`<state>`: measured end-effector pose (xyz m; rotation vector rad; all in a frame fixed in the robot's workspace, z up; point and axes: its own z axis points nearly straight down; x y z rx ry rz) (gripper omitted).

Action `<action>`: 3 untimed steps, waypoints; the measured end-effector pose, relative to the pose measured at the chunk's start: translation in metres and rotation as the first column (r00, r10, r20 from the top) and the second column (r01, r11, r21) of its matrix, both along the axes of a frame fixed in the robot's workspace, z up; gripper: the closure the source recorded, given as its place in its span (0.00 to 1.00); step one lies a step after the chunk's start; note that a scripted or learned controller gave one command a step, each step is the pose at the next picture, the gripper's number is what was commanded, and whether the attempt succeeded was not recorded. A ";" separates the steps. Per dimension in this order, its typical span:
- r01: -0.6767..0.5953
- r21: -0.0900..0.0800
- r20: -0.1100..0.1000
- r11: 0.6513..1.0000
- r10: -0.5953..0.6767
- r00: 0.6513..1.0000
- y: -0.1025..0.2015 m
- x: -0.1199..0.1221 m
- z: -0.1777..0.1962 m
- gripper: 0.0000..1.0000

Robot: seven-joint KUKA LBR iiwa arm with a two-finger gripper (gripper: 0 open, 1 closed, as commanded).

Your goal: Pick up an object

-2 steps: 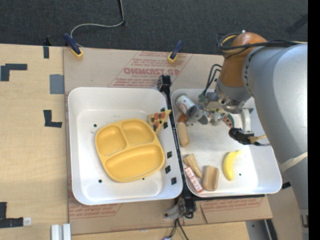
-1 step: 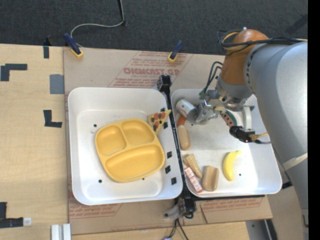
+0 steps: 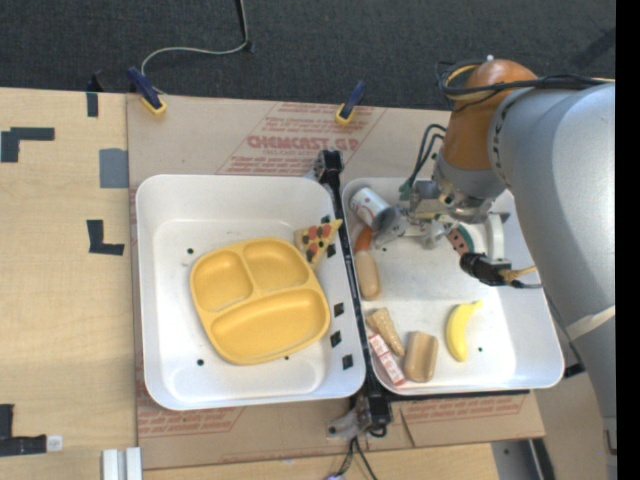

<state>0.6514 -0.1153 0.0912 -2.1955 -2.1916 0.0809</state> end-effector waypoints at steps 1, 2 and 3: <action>-0.005 -0.006 -0.002 1.000 0.005 1.000 0.000 0.003 -0.009 0.00; -0.002 -0.011 -0.001 1.000 0.002 1.000 0.002 0.003 -0.009 0.00; -0.003 -0.009 -0.002 1.000 0.003 1.000 0.001 0.003 -0.009 0.00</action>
